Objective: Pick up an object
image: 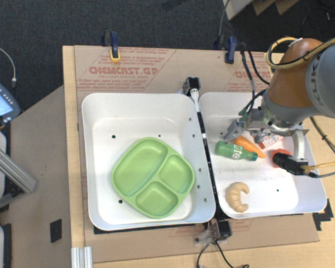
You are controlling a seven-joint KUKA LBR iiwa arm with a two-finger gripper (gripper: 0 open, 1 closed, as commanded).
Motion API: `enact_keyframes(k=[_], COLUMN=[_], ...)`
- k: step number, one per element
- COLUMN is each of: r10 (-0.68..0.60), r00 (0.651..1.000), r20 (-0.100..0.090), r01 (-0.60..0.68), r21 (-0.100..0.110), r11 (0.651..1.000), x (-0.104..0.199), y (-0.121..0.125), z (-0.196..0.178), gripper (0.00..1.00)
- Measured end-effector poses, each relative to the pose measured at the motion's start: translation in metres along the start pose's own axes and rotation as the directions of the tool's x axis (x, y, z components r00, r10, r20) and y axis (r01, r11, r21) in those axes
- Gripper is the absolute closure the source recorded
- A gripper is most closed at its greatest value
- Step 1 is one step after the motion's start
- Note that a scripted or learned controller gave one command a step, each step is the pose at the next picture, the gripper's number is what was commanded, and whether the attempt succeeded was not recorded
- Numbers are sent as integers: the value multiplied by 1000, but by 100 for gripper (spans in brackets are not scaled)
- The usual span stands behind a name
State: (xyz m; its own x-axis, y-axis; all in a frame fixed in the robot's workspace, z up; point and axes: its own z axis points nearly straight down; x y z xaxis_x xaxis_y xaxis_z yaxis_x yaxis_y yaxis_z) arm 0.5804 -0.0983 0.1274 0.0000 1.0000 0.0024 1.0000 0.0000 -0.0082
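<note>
My gripper point(249, 132) hangs low over the back middle of the right bin point(307, 202), its fingers open. Just below it lies an orange carrot point(249, 144), leaning on a green bottle point(234, 151) that lies on its side near the bin's left wall. One grey finger point(233, 130) reaches down left of the carrot. I cannot tell whether it touches either object. A red and white item point(271, 142) sits partly under the wrist. A tan croissant point(238, 196) lies near the front of the same bin.
The left bin point(95, 149) holds a light green divided plate point(153, 176). A black divider rail point(202, 138) runs between the two bins. The arm's orange band point(293, 82) looms over the right bin's back right corner.
</note>
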Motion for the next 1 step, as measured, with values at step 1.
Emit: enact_keyframes(k=[1], r10=[2], r00=[1000], r20=[8], r01=[-2], r21=[-18], r11=[1000], x=[-3], y=[3], z=[40], gripper=[0])
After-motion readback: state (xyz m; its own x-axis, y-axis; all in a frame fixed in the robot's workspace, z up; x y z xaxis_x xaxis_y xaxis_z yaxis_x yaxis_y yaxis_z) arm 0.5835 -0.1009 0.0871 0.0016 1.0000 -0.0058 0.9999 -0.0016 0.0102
